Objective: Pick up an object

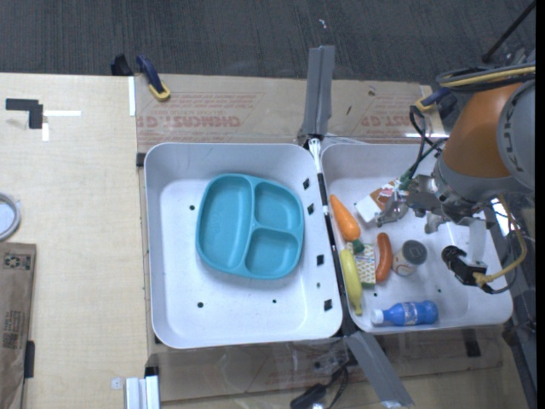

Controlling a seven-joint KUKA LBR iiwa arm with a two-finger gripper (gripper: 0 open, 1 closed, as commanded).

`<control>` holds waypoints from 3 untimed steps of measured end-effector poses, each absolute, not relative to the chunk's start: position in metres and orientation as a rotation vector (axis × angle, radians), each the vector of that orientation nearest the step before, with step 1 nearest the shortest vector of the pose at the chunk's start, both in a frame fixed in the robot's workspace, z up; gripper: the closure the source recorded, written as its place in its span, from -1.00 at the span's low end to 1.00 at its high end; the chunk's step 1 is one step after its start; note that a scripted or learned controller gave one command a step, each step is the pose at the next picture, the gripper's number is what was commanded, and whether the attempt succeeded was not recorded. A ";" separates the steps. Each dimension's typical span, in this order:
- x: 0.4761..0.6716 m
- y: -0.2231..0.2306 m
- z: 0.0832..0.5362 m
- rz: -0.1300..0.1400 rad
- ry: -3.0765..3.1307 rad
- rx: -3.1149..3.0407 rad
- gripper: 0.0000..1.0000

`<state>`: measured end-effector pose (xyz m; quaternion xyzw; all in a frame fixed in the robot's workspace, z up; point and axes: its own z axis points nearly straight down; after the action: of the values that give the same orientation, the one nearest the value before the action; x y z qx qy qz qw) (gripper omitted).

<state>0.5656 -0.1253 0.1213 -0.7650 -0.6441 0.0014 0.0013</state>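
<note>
Clutter around the end effector (407, 204) in the right bin (477, 313) hides its tips near the carrot (345, 218); its state cannot be told.

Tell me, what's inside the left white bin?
The left bin holds one thing, a blue divided plate lying flat, its three compartments bare. Whatever part of the bin floor lies beneath the plate is covered.

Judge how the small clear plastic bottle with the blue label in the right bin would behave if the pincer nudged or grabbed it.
The small clear plastic bottle with the blue label lies on its side, so a nudge would probably roll it toward the right white bin's near wall. Its round, smooth-looking body may slip between fingers. It looks small, so likely light.
</note>
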 end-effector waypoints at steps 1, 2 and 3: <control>0.513 -0.120 0.091 0.002 -1.970 -2.446 -1.00; 0.548 -0.087 0.191 0.002 -2.288 -2.152 -1.00; 0.533 -0.127 0.091 0.003 -2.304 -2.133 -1.00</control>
<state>0.5328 -0.1266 0.0909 -0.6794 -0.7337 0.0009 0.0009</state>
